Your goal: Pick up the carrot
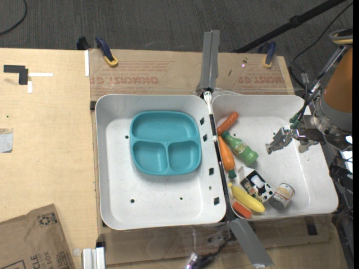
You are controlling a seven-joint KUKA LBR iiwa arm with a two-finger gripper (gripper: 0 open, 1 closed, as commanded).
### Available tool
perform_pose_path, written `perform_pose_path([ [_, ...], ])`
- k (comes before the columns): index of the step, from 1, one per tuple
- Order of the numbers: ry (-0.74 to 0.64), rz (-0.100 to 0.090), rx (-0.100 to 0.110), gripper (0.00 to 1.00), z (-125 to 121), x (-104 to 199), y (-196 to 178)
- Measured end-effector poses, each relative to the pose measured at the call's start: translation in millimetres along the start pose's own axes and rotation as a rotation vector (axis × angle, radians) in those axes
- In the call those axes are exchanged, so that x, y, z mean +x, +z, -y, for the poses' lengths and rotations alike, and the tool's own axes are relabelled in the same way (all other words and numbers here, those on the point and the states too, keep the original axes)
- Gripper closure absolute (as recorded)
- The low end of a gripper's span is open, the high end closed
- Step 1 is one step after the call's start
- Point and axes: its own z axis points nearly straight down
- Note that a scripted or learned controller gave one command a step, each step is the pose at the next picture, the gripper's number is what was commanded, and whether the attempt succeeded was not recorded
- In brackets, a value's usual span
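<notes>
The carrot (226, 154) is a long orange piece with a green stub at its far end. It lies along the left wall of the right bin (314, 175), touching a green bottle (242, 149). My gripper (291, 142) hangs over the right half of that bin, well to the right of the carrot. It is open and nothing is between its fingers.
A second orange-red piece (228, 121) lies just beyond the carrot. Nearer the front are a yellow banana (247, 198), a black-and-white box (257, 185), a small can (282, 195) and a red piece (242, 210). The left bin (112, 178) holds a teal divided plate (166, 142).
</notes>
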Motion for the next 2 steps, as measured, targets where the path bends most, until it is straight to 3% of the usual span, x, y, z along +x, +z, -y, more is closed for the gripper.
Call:
perform_pose_path([
  [1, 0.046, 0.002, -0.002, 0.00, 5.6, -6.5, -86.5],
  [2, -0.123, 0.002, -0.003, 0.00, 25.0, -13.7, -193.5],
])
